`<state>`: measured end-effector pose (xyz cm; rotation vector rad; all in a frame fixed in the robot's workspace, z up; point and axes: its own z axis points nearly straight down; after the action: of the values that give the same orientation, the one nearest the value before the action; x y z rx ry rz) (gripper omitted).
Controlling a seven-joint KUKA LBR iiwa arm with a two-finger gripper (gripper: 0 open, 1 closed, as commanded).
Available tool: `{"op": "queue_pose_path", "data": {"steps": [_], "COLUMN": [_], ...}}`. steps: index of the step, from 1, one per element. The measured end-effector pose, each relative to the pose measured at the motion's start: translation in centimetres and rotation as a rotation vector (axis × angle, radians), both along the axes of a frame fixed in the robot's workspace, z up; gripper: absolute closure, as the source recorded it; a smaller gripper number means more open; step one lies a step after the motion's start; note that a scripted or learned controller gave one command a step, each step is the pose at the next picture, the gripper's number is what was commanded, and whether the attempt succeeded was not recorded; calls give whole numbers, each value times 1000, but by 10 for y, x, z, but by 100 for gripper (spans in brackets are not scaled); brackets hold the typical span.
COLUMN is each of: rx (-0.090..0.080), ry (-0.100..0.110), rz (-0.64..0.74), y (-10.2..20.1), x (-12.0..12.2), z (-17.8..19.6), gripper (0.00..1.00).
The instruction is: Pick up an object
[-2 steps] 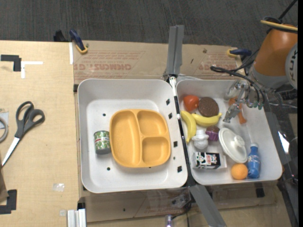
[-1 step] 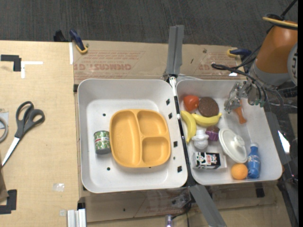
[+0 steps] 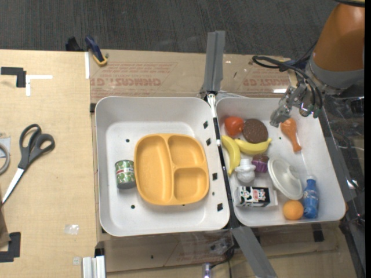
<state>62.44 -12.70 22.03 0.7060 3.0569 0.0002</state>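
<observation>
The right bin [image 3: 330,155] holds several objects: a red tomato [image 3: 233,124], a brown round patty [image 3: 255,131], a yellow banana [image 3: 232,153], an orange carrot-shaped piece [image 3: 291,134], a white bowl [image 3: 285,179], a blue bottle [image 3: 311,198], an orange [image 3: 294,210] and a black-and-white carton [image 3: 253,196]. My gripper [image 3: 282,114] hangs over the bin's far right part, just above the top end of the carrot-shaped piece. Nothing is seen in its hold.
The left bin [image 3: 107,149] carries a yellow divided plate [image 3: 172,168] and a green can [image 3: 124,174]. Scissors [image 3: 26,150] lie on the wooden bench at the left. Cardboard lies behind both bins, and a grey bar [image 3: 213,62] stands between them.
</observation>
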Motion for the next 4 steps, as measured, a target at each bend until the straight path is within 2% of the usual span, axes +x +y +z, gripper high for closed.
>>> {"op": "queue_pose_path", "data": {"steps": [1, 2, 3, 4], "rx": [1, -2, -4, -4], "ry": [3, -1, -6, -6], "rz": [183, 254, 522, 522], "y": [27, -53, -38, -37], "x": [-74, -31, -113, -113], "z": [-101, -9, -123, -125], "gripper": [100, 100, 100, 0]}}
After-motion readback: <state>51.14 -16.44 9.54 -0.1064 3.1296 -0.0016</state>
